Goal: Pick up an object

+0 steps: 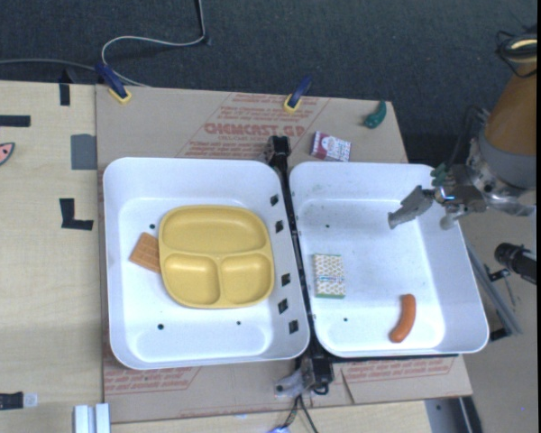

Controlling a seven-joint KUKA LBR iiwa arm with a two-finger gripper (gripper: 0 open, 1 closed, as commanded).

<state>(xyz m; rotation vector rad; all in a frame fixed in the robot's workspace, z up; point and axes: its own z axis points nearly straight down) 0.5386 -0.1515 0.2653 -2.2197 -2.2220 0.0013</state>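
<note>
The right bin [451,269] holds a small pale patterned packet [329,274] near its left wall and an orange sausage [402,318] near its front right corner. In the left bin [126,206] lies a yellow divided plate [218,254], with a brown waffle-like piece [145,253] tucked under its left edge. My gripper [428,215] hangs over the right bin's far right part, well behind the sausage and to the right of the packet. It is open, with nothing between its fingers.
Behind the bins, on the cardboard, lie a small red and white packet [329,146] and a green object [375,114]. Two yellow clips [298,97] hold the cardboard's far edge. A black clamp [278,148] joins the bins at the back.
</note>
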